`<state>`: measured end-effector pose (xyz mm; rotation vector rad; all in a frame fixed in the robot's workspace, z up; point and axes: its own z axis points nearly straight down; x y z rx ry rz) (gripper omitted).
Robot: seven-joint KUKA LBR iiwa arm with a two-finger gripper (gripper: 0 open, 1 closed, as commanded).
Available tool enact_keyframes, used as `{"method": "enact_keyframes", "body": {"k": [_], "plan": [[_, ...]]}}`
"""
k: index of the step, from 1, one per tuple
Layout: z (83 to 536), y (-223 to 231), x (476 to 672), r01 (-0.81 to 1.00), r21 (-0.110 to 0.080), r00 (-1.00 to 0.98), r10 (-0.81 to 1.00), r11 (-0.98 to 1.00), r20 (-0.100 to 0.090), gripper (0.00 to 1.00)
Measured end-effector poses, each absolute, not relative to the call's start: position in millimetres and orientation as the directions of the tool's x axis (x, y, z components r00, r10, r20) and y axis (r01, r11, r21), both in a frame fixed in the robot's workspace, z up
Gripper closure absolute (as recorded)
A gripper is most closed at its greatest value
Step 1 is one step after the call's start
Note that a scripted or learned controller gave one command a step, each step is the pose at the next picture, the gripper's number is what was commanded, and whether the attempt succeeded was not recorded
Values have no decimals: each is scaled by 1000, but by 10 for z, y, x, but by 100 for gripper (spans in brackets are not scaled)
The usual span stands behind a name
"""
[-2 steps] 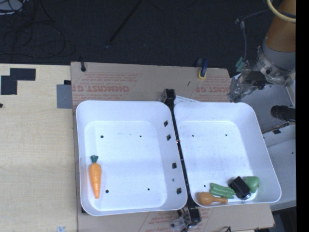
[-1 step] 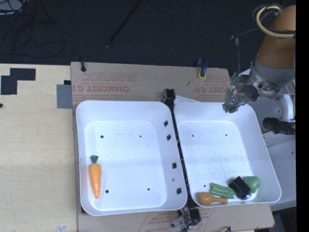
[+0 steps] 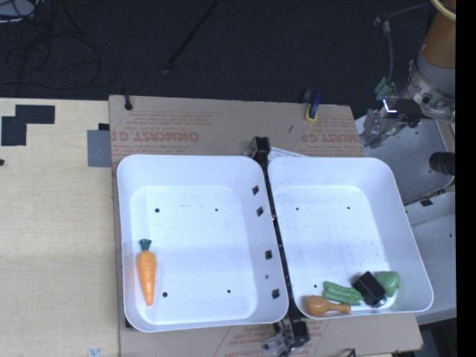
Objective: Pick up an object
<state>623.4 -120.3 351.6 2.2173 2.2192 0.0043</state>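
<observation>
The gripper (image 3: 383,121) hangs outside the bins, its grip impossible to read, so it's only the approach: it must travel down-left to the carrot (image 3: 146,274) or the nearer pile (image 3: 357,292).

You have a bench topped with a brown cardboard sheet (image 3: 223,129) carrying red printed lettering. Directly on it sit 2 shallow white bins side by side: the left bin (image 3: 126,199) and the right bin (image 3: 401,207), their inner rims touching along a black clamp strip (image 3: 269,229).
</observation>
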Motion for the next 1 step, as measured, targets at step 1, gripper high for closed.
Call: {"method": "enact_keyframes", "body": {"k": [1], "plan": [[2897,-1044,6171,1000,-8,-1,1000,1,1,100]]}}
